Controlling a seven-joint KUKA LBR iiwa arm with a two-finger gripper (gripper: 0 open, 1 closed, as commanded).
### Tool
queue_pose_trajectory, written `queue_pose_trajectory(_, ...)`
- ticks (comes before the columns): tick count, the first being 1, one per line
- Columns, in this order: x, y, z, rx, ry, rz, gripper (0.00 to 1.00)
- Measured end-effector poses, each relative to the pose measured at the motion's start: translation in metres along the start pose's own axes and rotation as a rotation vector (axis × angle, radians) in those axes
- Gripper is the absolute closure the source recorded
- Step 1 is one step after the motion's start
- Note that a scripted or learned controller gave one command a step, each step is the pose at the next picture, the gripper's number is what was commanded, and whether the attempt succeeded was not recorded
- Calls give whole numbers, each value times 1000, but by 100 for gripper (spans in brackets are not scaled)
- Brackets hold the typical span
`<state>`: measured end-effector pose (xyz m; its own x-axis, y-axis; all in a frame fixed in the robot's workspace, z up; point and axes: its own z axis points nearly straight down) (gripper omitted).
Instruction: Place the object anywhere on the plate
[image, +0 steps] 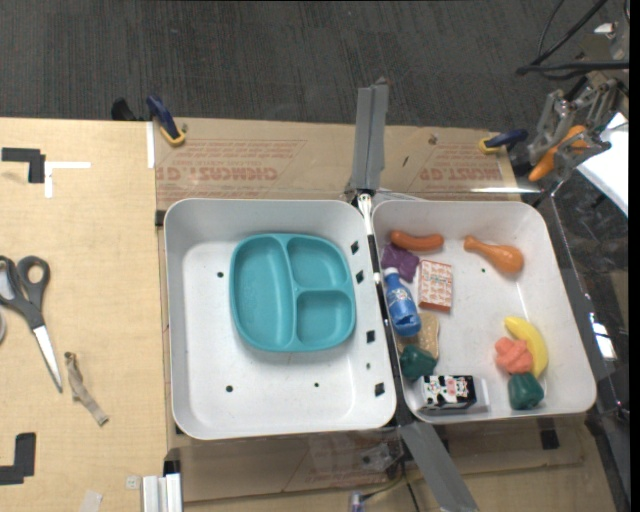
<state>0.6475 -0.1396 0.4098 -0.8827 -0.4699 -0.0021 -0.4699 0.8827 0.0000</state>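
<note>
Starting nearest, the carton (447, 392), banana (530, 340) and blue bottle (401, 302) all lie right of the teal plate (293, 291); no object sits on it yet, so everything remains. Beyond, far right of the plate, hangs the gripper (567, 128); open or closed, I cannot tell.

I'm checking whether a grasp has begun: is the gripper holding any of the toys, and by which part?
That cannot be told. The gripper sits beyond the right bin's far corner, too cluttered to read. The sausage, banana and the other toys lie in the bin.
</note>
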Motion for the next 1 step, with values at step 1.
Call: queue_pose_trajectory(1,0,-26,-83,2,-3,-45,100)
